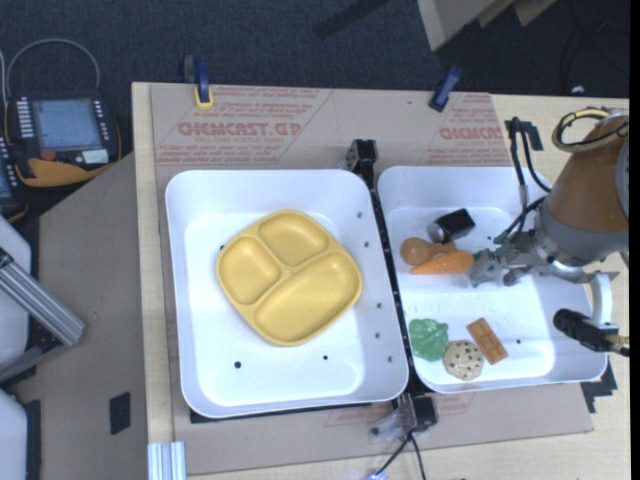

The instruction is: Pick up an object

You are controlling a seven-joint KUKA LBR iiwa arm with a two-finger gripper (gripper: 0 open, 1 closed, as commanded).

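Right bin [520, 193]: carrot [442, 263] w/ a tan ball [414, 250] touching its left end, black block [455, 222] just above. Gripper [492, 267] sits low just right of the carrot; can't tell how far open, nothing visibly held. Near the front wall: green piece [429, 338], cookie [463, 359], brown wafer [487, 339]. Left bin [190, 268] holds a yellow divided plate [290, 276]. Bins rest on a cardboard-topped bench [300, 123]; dark floor behind, teach pendant [63, 128] at left.
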